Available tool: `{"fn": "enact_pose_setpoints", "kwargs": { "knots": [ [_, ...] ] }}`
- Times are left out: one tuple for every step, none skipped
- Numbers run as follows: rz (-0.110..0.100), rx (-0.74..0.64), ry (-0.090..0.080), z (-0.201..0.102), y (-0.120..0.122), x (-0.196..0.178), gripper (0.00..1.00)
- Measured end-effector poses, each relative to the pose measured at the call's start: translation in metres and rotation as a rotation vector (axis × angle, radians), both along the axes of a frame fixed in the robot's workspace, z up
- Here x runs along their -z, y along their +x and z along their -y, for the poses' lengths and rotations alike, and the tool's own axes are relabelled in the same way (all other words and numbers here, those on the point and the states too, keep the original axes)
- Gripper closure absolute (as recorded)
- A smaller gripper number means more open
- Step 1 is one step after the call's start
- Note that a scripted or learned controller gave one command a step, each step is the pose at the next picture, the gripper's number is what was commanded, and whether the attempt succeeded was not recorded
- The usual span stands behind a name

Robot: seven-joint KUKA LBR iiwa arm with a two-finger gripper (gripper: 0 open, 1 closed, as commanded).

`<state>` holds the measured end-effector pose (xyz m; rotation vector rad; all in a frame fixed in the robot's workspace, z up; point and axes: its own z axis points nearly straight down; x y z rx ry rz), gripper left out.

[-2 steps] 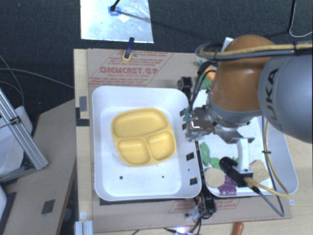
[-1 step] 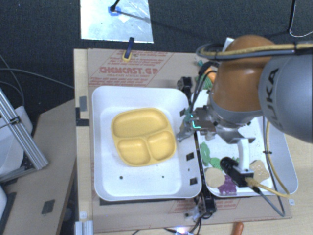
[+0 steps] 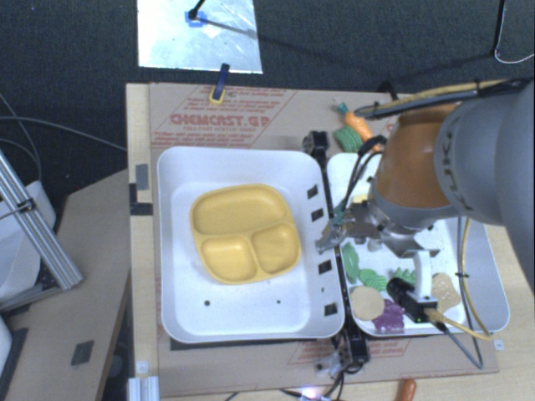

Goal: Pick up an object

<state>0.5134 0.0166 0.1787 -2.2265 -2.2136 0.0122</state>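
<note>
Toy food pieces (image 3: 380, 295) lie crowded just below gripper (image 3: 399, 245) in right bin (image 3: 493, 307); gripper's opening and any hold cannot be told. Risk: clutter causing missed grasp.

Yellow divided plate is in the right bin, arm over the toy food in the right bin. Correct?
Not quite. The camera view shows the yellow divided plate in the left bin, not the right one. The rest holds: the arm is over the right bin, above the toy food.
</note>
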Motion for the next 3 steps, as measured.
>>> {"fn": "enact_pose_setpoints", "kwargs": {
  "knots": [
    [0.013,-0.013,0.005,-0.04,0.056,-0.006,0.0],
    [0.018,-0.018,0.01,-0.105,0.032,-0.11,0.0],
    [0.011,-0.016,0.005,-0.1,0.032,-0.114,1.0]
  ]
}}
